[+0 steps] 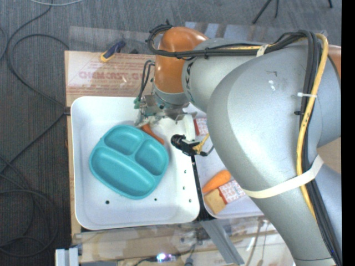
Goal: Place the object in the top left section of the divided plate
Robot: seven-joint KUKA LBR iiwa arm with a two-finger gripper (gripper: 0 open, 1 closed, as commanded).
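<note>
Jaws: their setting cannot be told, since the gripper (151,114) is viewed from above and is masked by the wrist and the orange band (176,51) over it. A small orange object (153,133) is seen directly below the gripper, at the upper right rim of the teal divided plate (122,173), which is laid at a slant in the left bin (91,204); whether the object is gripped or merely lies against the rim cannot be settled. The top left section (125,140), the small compartment nearest the gripper, is shown bare, so the placement is judged not yet done. Two risks are noted. If the object is released at its present spot, it is likely to be dropped on the rim or on the bin floor beside the plate, because it is positioned over the edge and not over the compartment. If it is not in fact gripped, a move toward the section would be made with nothing carried. The neighbouring small section (151,155) is separated by a low ridge only, so a slight overshoot or a roll could leave the object lodged there
</note>
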